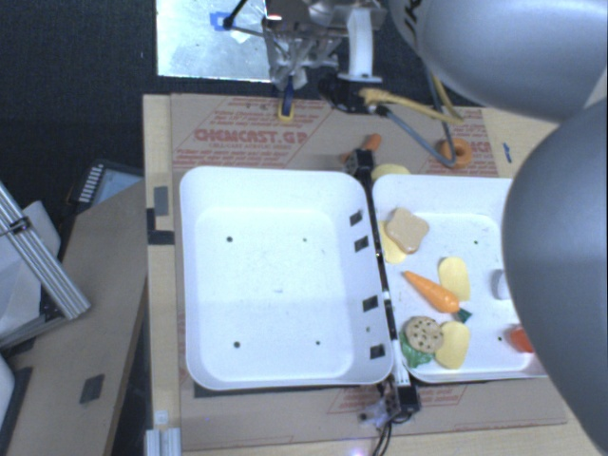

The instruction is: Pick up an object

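Nothing is picked yet: the gripper, its grip impossible to tell, hangs far above the carrot.

Gripper hangs at top of frame, above the cardboard sheet behind the two bins, well apart from the objects; grey arm bulks over the right side. Left bin sits just beside the right bin. Right bin holds a tan bread slice, an orange carrot lying slantwise, two yellow pieces, a speckled cookie on a green scrap, and a red item partly hidden under the arm.
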Controlling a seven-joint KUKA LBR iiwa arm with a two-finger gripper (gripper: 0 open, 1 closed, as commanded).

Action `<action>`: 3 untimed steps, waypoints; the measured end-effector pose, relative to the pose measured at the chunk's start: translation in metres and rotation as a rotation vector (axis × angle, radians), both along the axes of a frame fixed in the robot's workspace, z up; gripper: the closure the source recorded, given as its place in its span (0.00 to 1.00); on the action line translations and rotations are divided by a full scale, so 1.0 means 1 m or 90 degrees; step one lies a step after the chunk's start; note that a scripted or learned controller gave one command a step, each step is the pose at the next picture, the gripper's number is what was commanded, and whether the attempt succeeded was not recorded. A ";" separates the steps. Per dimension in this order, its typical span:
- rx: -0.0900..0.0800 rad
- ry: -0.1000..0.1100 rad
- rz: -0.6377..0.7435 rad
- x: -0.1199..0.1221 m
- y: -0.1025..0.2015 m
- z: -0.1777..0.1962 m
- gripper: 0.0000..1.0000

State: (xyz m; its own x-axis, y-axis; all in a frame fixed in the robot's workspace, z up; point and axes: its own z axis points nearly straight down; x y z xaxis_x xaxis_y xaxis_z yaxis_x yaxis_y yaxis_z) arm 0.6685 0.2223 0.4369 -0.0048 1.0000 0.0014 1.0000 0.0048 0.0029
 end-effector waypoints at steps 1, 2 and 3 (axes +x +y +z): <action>0.000 -0.001 0.000 0.000 0.005 0.017 1.00; -0.001 0.000 0.001 0.000 0.007 0.027 1.00; -0.001 0.001 0.000 0.000 0.011 0.024 1.00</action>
